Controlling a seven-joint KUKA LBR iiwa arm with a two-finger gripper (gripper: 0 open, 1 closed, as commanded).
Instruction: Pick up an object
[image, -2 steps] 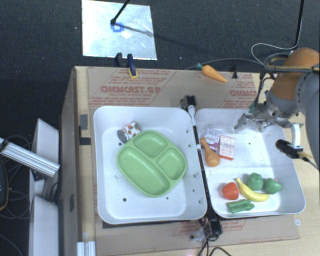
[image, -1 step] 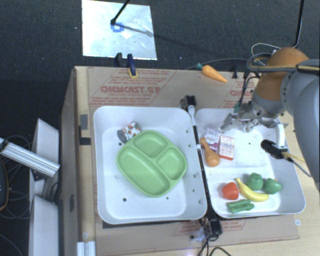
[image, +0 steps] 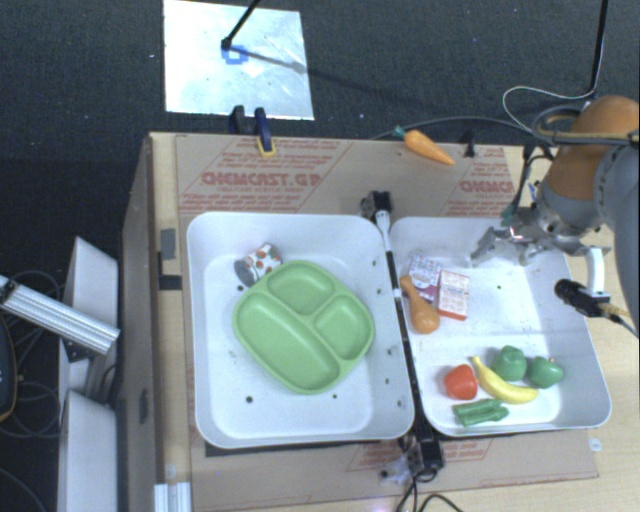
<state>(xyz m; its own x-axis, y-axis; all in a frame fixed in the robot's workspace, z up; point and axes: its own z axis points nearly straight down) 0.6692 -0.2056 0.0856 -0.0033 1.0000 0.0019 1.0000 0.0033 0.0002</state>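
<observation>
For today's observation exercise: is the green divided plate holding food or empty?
Empty: the green divided plate in the left bin shows three bare compartments.

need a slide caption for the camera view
KUKA arm's gripper hovers over the right bin's far end; toy produce sits near its front, a green divided plate in the left bin.

Arm (image: 585, 165) bent low, end effector (image: 510, 243) down.

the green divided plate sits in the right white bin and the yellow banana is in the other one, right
Not quite. The camera view shows the green divided plate in the left white bin, not the right one. The yellow banana lies in the other, right white bin, among the toy fruit and vegetables.
</observation>
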